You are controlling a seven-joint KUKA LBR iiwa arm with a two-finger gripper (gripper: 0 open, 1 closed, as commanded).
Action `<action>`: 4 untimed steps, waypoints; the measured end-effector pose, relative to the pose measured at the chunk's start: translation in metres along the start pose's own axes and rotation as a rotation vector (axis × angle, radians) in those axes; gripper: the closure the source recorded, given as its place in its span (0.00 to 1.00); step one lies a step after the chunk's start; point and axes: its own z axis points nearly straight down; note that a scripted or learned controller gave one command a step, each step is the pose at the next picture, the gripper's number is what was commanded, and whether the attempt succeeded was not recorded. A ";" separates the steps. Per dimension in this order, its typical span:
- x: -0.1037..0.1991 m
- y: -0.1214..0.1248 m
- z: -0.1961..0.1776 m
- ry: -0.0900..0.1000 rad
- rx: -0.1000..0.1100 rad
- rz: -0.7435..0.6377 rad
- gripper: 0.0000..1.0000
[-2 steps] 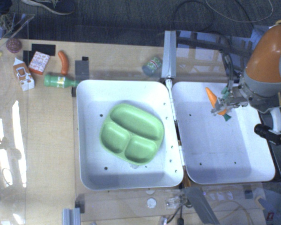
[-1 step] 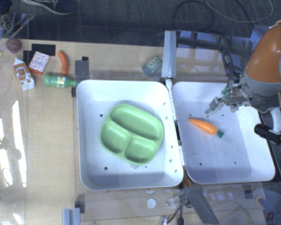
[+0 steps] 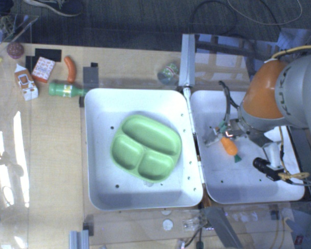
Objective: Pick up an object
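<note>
Bench (image 3: 52, 154): two white bins. Left bin (image 3: 101, 191) held green tray (image 3: 146, 148). Right bin (image 3: 249, 188) held carrot (image 3: 229, 147), touching gripper (image 3: 222, 131); finger state could not be told.

Out on the wooden bench (image 3: 41, 154), left of my left bin (image 3: 93, 191), a green bottle (image 3: 66, 91) lies on its side, its end close to the bin's far-left corner. Just beyond it lies an orange sausage (image 3: 69, 69), with a red-and-white box (image 3: 43, 69) to its left. Left again stands a small carton (image 3: 26, 82), and a purple ball (image 3: 15, 50) sits farther back. A shoe (image 3: 51, 0) rests on the dark floor beyond.
</note>
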 end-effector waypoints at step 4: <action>-0.020 -0.008 -0.115 -0.001 0.005 0.319 1.00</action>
